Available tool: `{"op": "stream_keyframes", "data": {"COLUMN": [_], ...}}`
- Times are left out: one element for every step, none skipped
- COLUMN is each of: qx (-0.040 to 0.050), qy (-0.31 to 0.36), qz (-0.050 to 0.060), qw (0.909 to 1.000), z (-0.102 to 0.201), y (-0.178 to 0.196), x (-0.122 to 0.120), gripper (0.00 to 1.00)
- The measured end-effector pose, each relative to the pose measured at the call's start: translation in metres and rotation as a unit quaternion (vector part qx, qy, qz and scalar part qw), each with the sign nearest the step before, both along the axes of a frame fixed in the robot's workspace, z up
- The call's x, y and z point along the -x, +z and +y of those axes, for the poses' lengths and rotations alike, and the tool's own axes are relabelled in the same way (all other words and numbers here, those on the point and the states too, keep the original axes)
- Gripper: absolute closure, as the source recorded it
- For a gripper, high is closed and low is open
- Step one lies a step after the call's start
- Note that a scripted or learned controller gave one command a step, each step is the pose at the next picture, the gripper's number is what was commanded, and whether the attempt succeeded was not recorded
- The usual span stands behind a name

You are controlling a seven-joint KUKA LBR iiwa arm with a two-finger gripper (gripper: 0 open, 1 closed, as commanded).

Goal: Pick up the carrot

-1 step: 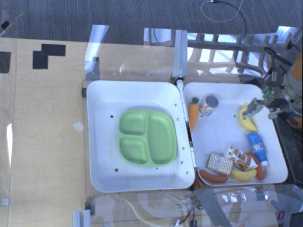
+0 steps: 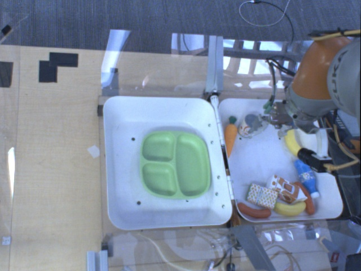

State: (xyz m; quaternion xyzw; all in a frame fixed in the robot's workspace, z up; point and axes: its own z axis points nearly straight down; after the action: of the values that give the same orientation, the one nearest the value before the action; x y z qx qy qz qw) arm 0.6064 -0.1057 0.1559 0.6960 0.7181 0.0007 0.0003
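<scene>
Two shallow white bins side by side on a pale wooden bench (image 2: 51, 168). Left bin (image 2: 121, 208): a light-green plastic plate with three compartments (image 2: 176, 164). Right bin (image 2: 333, 205): a small orange carrot with a green top (image 2: 230, 137), lying along the left wall, far half. Grey arm with orange band (image 2: 316, 66) reaching in from the right. Two-finger gripper (image 2: 260, 120) just right of the carrot, apart from it, above a small round object (image 2: 245, 130). Finger opening: cannot tell. Near right corner: patterned packets (image 2: 262, 195), a yellow banana (image 2: 289, 209), a red sausage (image 2: 254, 211), a blue bottle (image 2: 307, 179).

No readable text anywhere: the printed packets (image 2: 285, 189) in the right bin (image 2: 338, 208) are too blurred to read.
</scene>
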Motion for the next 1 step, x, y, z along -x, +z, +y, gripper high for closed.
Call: {"op": "stream_keyframes", "data": {"qx": [0.0013], "qy": [0.030], "qz": [-0.004], "qw": [0.9996], "z": [0.0211], "y": [-0.0678], "x": [-0.0583], "gripper": [0.00]}}
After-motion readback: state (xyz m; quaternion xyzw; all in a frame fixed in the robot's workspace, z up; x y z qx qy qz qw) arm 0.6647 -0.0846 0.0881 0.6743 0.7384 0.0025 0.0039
